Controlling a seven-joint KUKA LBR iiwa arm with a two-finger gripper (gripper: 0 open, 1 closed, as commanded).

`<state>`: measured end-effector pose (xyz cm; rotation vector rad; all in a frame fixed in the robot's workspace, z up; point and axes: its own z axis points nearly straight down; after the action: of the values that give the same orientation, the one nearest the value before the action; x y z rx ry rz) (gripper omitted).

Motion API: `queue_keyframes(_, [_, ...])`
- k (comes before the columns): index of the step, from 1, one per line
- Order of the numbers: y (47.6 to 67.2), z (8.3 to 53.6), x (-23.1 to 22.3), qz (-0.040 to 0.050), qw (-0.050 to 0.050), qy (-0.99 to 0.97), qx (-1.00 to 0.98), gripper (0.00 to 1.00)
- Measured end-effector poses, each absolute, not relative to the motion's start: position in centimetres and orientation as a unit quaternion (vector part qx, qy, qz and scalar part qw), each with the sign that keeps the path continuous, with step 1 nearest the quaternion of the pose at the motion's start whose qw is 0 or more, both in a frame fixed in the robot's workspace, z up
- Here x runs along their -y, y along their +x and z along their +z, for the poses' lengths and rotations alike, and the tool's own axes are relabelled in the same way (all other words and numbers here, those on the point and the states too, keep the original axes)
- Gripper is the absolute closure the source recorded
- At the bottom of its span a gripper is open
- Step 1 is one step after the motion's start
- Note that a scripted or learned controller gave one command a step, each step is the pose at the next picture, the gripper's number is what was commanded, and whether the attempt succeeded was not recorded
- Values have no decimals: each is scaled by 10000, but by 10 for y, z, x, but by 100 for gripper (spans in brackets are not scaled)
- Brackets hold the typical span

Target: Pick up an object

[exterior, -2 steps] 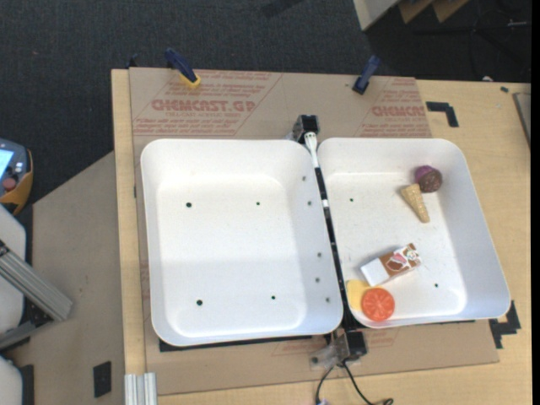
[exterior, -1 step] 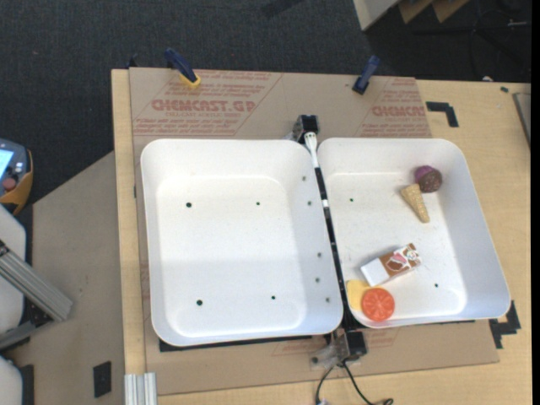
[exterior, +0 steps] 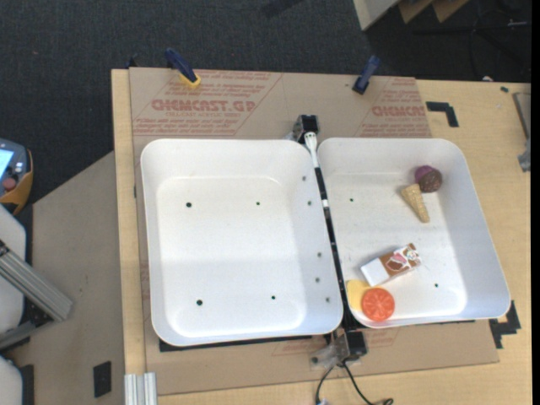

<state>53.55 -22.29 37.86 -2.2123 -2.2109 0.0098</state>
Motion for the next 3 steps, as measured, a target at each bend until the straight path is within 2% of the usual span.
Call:
queue_keyframes(1, [636, 546, 173, -58, -113, -7036, 7105, 100])
queue_keyframes(2, [591, 536, 228, 11, -4, -7094, 7049, 100])
queue_keyframes(3, [549, 463, 179, 18, 45, -7062, 7080, 100])
